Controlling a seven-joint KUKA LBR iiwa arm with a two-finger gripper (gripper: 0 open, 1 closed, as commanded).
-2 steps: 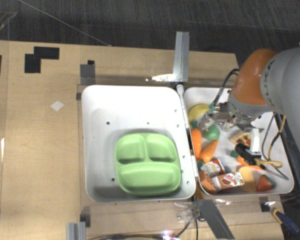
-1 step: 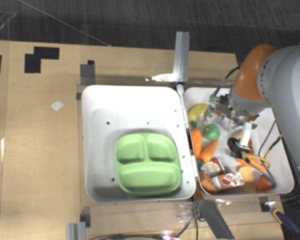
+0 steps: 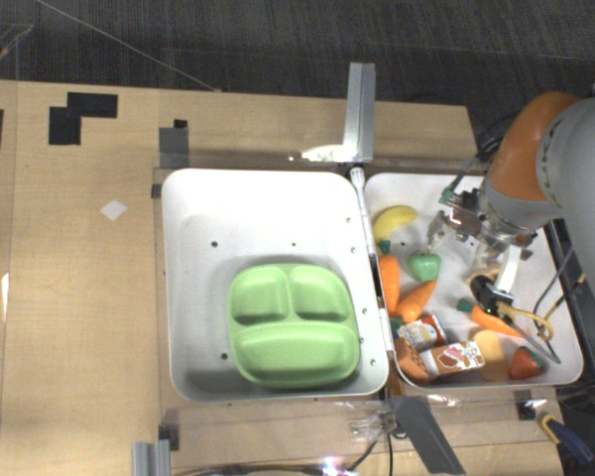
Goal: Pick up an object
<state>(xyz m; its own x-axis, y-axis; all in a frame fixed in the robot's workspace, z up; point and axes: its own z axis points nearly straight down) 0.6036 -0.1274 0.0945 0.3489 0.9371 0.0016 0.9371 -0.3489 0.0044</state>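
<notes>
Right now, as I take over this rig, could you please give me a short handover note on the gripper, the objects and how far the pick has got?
Gripper: low over the upper part of the right bin; whether its fingers are open or shut cannot be told, and nothing is seen held.
Things: the toy food lies in the right bin: a yellow lemon, a green pepper, an orange carrot, a small carton and a strawberry, among other pieces. A green divided plate sits in the left bin.
Done: the arm is over the pile.
Left: grasp an object and lift it.
</notes>
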